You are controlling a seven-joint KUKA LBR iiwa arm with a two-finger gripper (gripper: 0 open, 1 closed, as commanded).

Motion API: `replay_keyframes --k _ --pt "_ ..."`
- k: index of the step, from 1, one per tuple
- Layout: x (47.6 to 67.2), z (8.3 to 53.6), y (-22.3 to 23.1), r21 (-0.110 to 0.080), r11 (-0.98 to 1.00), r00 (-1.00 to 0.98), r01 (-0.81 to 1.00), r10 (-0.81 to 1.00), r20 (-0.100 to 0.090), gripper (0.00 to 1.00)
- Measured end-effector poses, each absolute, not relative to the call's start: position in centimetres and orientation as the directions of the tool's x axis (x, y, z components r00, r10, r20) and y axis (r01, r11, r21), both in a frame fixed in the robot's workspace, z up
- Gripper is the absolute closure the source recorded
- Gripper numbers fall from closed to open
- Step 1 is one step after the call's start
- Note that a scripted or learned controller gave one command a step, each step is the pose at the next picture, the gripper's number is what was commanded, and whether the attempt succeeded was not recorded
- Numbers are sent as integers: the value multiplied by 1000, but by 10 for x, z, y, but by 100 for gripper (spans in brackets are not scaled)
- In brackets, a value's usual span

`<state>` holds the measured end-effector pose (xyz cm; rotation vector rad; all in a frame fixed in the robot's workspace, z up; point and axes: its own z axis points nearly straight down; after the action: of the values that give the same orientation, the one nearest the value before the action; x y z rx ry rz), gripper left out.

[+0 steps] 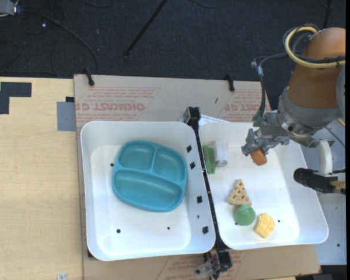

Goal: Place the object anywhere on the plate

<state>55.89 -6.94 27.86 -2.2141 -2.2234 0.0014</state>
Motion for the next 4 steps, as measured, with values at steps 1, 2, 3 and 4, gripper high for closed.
replay_keyframes --k 1,2,3,4 --pt "553 259 -23 -6 5 -5 1000 1000 2 100" --pt "550 256 39 -5 6 -6 1000 1000 2 100" --pt "549 248 82 -6 4 -4 1000 1000 1 100" --pt "546 233 126 -7 4 -4 1000 1000 0 100"
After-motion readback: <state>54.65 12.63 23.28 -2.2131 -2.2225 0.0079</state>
